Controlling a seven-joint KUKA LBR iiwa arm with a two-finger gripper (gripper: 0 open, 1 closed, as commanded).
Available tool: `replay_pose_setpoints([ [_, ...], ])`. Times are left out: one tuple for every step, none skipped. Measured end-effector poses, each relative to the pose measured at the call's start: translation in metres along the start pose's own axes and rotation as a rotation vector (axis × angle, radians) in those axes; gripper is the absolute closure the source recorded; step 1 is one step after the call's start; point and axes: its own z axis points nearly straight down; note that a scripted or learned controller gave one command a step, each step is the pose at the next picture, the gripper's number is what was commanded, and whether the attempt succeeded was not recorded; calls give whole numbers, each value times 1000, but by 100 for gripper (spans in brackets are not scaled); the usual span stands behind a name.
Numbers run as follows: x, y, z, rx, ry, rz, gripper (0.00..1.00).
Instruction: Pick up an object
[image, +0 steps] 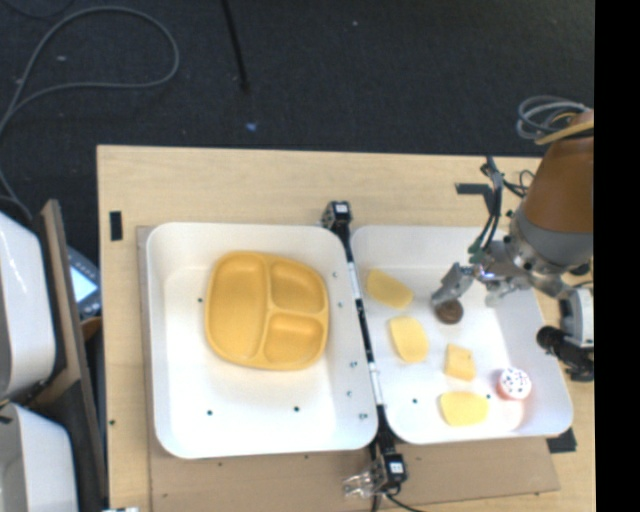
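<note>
1. Step in hand: approach. The gripper (450, 293) hangs directly above the brown round object (450, 312) in the right bin (420, 425).
2. Jaw state: cannot tell.
3. Next move, judged: descend squarely over the object, then close.

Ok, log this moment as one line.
gripper over right bin | just above small brown object | grasp unconfirmed | yellow tray in left bin

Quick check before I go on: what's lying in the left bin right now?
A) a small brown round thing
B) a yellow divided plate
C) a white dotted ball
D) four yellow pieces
B: the yellow divided plate lies alone in the left bin; the small pieces are in the right bin.
</note>
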Motion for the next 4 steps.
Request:
replay_pose_setpoints([
  [0, 2, -4, -8, -1, -1, 0],
  [-7, -6, 52, -3, -1, 0, 0],
  [-4, -10, 112, -6, 0, -1, 0],
  [-4, -9, 111, -11, -1, -1, 0],
])
